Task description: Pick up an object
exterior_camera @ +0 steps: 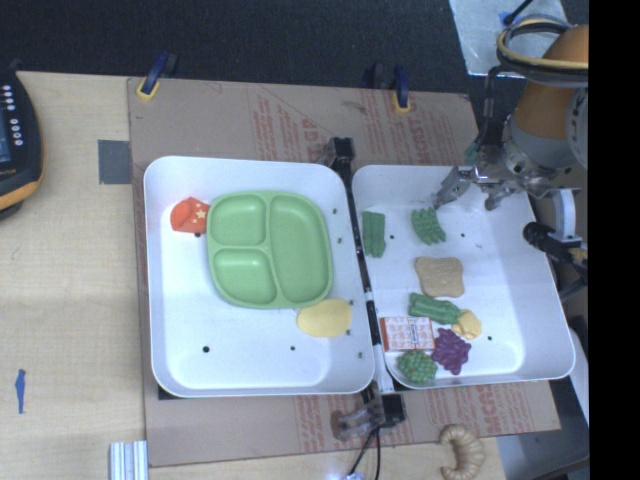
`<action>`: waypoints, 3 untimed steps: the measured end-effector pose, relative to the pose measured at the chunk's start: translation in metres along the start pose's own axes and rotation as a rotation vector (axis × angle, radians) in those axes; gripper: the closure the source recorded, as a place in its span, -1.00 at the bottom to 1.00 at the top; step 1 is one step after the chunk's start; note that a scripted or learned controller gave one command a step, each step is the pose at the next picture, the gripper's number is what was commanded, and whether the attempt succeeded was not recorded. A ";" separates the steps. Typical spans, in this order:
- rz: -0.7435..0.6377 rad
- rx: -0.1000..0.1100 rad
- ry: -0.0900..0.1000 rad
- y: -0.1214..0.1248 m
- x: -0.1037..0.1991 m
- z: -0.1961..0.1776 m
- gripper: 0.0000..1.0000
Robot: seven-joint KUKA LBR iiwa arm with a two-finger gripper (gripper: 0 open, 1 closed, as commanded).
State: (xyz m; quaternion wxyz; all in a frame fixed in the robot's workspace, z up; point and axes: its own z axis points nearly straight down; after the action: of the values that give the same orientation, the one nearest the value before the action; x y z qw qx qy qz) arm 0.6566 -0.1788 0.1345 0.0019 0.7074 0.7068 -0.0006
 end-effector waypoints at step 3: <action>0.002 0.002 0.001 -0.001 -0.039 0.042 -1.00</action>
State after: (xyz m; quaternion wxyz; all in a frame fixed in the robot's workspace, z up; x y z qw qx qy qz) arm 0.6556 -0.2180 0.0930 0.0008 0.7081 0.7061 -0.0009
